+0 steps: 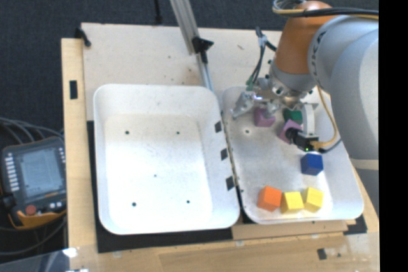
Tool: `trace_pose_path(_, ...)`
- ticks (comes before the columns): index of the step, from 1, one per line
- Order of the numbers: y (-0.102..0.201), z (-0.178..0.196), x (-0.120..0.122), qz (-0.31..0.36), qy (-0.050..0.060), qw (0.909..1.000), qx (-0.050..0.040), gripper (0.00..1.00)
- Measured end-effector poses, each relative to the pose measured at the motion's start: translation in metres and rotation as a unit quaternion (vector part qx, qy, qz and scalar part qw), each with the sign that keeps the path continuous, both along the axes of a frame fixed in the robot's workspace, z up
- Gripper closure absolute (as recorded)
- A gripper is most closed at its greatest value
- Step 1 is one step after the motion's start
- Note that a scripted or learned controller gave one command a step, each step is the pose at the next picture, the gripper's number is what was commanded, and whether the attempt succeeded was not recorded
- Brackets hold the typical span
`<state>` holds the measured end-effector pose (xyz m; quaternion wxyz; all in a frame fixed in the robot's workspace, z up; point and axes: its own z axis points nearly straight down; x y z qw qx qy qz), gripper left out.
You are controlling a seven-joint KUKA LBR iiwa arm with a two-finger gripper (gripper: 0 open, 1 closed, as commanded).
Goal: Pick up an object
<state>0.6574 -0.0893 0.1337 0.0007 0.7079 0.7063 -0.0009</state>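
At the far left of the camera view, a handheld control pendant (35,178) with a grey screen lies off the bench on the dark floor, its cables trailing behind it. Next comes the wooden bench (134,57), which bears 2 shallow white bins side by side. The left bin (102,105) shows a bare, slightly speckled floor with a few small dark dots. A slanted metal rail (182,6) runs from the top of the view down to the gap between the bins. The right bin (255,150) holds the loose objects: at its upper end a purple block (264,116) sits directly under the gripper (268,105), with a green piece (293,116) just beside it to the right and a second purple block (287,132) a little lower. Whether the gripper's fingers are spread or closed cannot be told here (the wrist and its fittings cover them), and no object can be seen between them. Further down the right bin, a blue cube (312,164) stands apart, and along the near edge an orange cube (269,198) and 2 yellow cubes (293,202) (313,199) sit in a row, close together. The grey arm (347,73), with its orange band (296,48), reaches in from the right.
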Motion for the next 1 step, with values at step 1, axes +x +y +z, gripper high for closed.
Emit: trace_pose_path(1,-0.0015,-0.0063,0.0059,-0.001,-0.011,0.9999,-0.0013,0.0)
